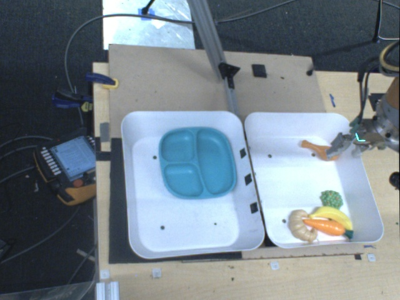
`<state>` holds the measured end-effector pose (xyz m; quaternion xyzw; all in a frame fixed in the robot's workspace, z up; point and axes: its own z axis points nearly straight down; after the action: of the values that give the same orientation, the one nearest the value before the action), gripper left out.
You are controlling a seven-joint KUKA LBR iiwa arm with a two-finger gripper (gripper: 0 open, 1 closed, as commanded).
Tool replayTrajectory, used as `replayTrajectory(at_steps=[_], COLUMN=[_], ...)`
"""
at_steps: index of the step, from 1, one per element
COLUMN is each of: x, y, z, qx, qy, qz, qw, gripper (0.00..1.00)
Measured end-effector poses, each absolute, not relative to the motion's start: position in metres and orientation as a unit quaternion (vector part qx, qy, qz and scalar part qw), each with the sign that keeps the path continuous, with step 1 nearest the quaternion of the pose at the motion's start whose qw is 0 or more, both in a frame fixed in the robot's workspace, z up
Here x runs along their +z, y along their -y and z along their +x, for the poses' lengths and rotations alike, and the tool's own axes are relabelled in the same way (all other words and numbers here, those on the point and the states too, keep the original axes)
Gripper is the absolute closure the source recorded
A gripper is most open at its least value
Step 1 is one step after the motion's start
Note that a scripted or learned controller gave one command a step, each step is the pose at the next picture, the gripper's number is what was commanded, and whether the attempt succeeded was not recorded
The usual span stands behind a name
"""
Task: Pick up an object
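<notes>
Carrot, banana, broccoli and a tan pastry crowd the right bin's near corner. At its far edge, an orange spoon lies lengthwise nine-to-three, just nine o'clock of the gripper; whether it grips anything, I cannot tell.

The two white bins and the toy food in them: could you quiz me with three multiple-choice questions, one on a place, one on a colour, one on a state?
1. Where is the divided plate?
A. left bin
B. right bin
C. on the floor

2. What colour is the plate?
A. red
B. blue
C. yellow

3. How do the banana and carrot lie?
A. far apart
B. in separate bins
C. bunched together in a corner

Answers: 1 A, it sits in the left bin. 2 B, it is plainly blue. 3 C, they touch in the right bin's near corner.
</notes>
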<state>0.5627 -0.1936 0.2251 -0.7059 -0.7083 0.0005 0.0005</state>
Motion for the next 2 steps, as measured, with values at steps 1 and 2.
replayTrajectory(at_steps=[1, 2], x=[0.227, 0.174], y=[0.194, 0.184], z=[0.564, 0.567], qx=[-0.0004, 0.0005], qy=[0.709, 0.709], qz=[-0.706, -0.705], qw=[-0.001, 0.001], gripper=[0.00, 0.00])
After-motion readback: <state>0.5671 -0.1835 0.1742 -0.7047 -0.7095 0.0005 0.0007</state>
